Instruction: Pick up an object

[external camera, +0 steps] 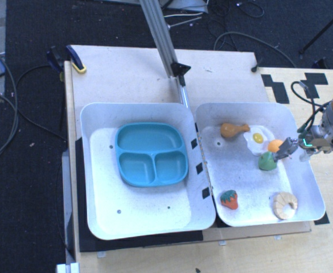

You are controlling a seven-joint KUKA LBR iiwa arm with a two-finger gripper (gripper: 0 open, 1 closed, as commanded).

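Observation:
The right bin [303, 178] holds several toy foods: a brown drumstick [234, 130], a fried egg [258, 139], a small orange piece [274, 145], a green piece [267, 162], a strawberry [229, 199] and a pale croissant-like piece [284, 205]. My gripper [284, 151] reaches in over the bin's right wall. It sits low, right beside the orange piece and just above and to the right of the green piece. I cannot tell whether it touches either one.
The left bin [98, 186] carries a blue divided plate [152, 154]. A slanted metal pole [160, 30] rises behind the bins. Cables lie on the dark floor to the left and behind the bench.

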